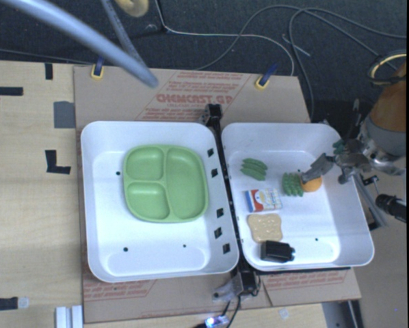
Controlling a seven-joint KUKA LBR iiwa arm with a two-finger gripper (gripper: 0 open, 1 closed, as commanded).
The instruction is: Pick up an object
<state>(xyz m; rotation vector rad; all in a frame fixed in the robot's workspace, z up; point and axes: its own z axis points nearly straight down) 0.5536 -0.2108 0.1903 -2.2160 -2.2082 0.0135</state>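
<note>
The right bin (341, 251) holds several small items. They are a green pod bunch (254, 168), a green leafy piece (293, 184) with an orange piece (313, 183) touching it, a red, white and blue carton (262, 199), a toast slice (265, 226) and a black block (277, 251). My gripper (331, 171) hangs over the right side of this bin and is open. One grey finger (318, 166) slants down to the orange piece and its tip is right beside it. Nothing sits between the fingers.
The left bin (102, 251) holds a green divided plate (166, 183). A black divider strip (218, 183) runs between the bins. Cables trail over the dark surface behind. The arm's wrist (386, 132) stands at the right bin's far right edge.
</note>
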